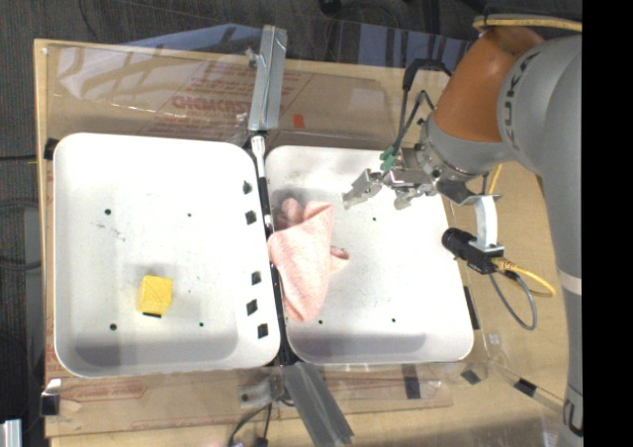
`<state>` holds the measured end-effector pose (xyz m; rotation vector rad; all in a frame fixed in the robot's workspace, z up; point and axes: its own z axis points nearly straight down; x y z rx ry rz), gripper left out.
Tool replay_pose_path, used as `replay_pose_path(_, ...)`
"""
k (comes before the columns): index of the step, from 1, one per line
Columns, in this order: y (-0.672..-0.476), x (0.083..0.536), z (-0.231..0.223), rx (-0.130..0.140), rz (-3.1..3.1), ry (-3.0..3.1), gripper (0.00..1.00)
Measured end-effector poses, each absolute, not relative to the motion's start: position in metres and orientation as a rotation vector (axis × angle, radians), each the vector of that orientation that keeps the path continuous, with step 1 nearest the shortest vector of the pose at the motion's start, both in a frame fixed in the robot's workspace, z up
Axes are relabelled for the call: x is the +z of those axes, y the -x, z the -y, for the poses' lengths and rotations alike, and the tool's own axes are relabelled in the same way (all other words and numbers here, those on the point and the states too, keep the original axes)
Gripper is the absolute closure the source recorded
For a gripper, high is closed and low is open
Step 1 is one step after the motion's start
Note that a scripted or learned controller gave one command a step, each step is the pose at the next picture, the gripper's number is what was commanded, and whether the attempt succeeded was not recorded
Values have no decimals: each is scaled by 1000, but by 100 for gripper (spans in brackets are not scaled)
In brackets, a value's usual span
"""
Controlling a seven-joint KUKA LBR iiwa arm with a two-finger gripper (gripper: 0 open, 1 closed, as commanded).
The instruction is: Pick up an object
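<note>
Gripper (381, 188) hangs released and holding nothing at upper middle of the right bin (435, 326), pink cloth (305, 259) bunched against the divider (likely snag or slip, limp fabric).

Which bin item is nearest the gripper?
The pink cloth in the right bin, near the gripper; the yellow block lies in the left bin.
</note>
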<state>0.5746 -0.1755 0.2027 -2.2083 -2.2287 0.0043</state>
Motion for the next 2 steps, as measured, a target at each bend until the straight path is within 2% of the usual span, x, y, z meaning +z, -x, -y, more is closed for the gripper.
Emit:
replay_pose_path(1,-556,93,154,-1,2300,2141,0)
replay_pose_path(2,-556,103,154,0,2305,2134,100)
